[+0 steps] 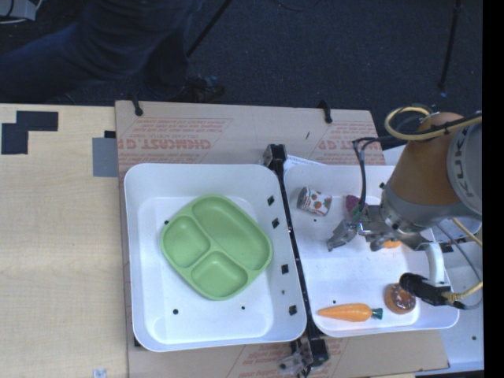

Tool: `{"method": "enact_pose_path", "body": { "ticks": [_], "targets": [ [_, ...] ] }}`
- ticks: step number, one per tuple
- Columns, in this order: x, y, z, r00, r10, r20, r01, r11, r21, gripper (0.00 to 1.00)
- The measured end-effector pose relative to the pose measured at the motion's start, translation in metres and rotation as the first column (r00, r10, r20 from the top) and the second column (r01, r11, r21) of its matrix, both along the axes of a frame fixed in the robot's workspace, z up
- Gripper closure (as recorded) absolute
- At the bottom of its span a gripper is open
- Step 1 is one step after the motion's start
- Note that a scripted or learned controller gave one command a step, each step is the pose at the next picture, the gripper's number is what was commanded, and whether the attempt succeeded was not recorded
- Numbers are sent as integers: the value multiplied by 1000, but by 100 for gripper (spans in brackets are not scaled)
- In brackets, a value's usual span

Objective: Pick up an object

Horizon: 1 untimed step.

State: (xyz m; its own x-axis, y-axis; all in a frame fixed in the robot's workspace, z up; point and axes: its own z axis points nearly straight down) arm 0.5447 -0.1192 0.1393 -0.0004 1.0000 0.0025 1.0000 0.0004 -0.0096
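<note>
In the right bin point(358, 270) lie an orange carrot point(345, 313) near the front edge, a round brown and orange piece point(400, 298) at the front right, and a small white patterned cup point(313, 201) on its side at the back left. A small purple object point(352, 205) sits beside the cup. My gripper point(350, 233) hangs low over the middle of this bin, just in front of the purple object, with a small orange item point(387, 244) close to its right side. Nothing is visibly held.
The left bin point(150, 290) holds a green divided plate point(216, 245). A black divider bar point(285, 235) runs between the bins. The grey arm with its orange band point(429, 164) and cables covers the right bin's back right part.
</note>
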Motion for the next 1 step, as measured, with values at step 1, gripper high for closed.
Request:
{"method": "enact_pose_path", "body": {
  "ticks": [1],
  "targets": [
    [-1, 1, -53, 1000, -1, 4, 1, 1000, -1, 0]
  ]
}}
